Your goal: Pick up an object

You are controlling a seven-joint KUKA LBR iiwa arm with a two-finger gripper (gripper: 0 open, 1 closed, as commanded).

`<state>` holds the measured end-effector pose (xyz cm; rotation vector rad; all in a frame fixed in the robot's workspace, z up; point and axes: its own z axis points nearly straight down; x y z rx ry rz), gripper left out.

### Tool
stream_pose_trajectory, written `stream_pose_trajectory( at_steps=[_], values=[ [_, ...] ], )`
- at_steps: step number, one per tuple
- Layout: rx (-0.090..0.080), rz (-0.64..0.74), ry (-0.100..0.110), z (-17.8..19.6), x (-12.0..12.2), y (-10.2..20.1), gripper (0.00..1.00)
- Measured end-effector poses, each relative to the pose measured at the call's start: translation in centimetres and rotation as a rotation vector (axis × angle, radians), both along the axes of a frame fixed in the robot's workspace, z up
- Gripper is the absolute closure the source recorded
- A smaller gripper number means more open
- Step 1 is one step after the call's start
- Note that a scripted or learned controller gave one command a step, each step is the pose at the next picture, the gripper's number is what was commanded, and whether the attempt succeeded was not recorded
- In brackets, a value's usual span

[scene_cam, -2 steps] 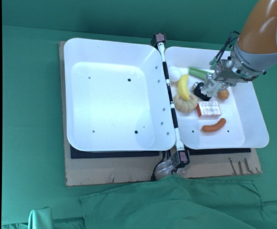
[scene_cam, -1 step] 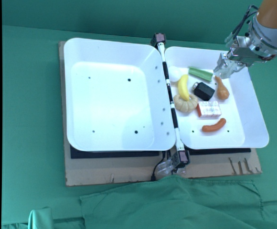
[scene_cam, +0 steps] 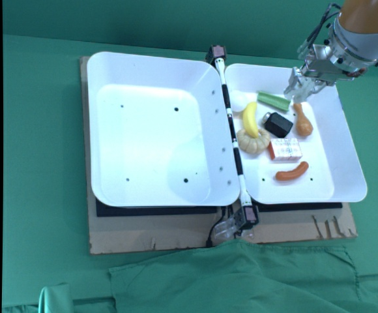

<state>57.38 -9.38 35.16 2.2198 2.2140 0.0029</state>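
Worktop point(scene_cam: 45, 175) covered in green cloth. A brown cardboard sheet point(scene_cam: 143, 240) lies on it and carries two shallow white bins side by side.

Left bin point(scene_cam: 111, 70): bare white floor with a few small dark dots.

Right bin point(scene_cam: 345, 168) holds all the objects, grouped toward its middle and left:
- yellow banana point(scene_cam: 250, 119), lying roughly along the divider side
- pale ring-shaped pastry point(scene_cam: 253, 141), just below the banana and touching its lower end
- green stick, like a cucumber piece point(scene_cam: 273, 100), near the far side of the bin
- small black box point(scene_cam: 277, 124), just beside the banana, between the green stick and the carton
- orange-brown drumstick shape point(scene_cam: 302, 120), right of the black box, narrow end pointing up toward the gripper
- small red-and-white carton point(scene_cam: 285, 149), below the black box
- orange-red sausage point(scene_cam: 292, 171), nearest the camera, apart from the rest
- a white rounded item point(scene_cam: 239, 100) near the divider, hard to tell from the bin wall

Arm enters from upper right, orange band visible above grey wrist. Gripper point(scene_cam: 298, 91) hangs over the far part of the right bin, tips just above the upper end of the drumstick shape and right of the green stick. Nothing is seen between the fingers; whether they are apart or together cannot be told from this angle.
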Motion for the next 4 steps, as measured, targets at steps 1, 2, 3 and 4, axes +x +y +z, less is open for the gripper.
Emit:
stream_pose_trajectory(
  at_steps=[1,2,3,4],
  values=[
    [0.001,-0.003,0.0,1.7,-2.5,-2.0,1.0],
    [0.003,-0.008,0.017,-11.1,-2.2,-7.0,1.0],
    [-0.003,0.0,-0.012,1.6,-0.8,-7.0,1.0],
    [0.003,0.009,0.0,-2.7,5.3,2.5,1.0]
  ],
)
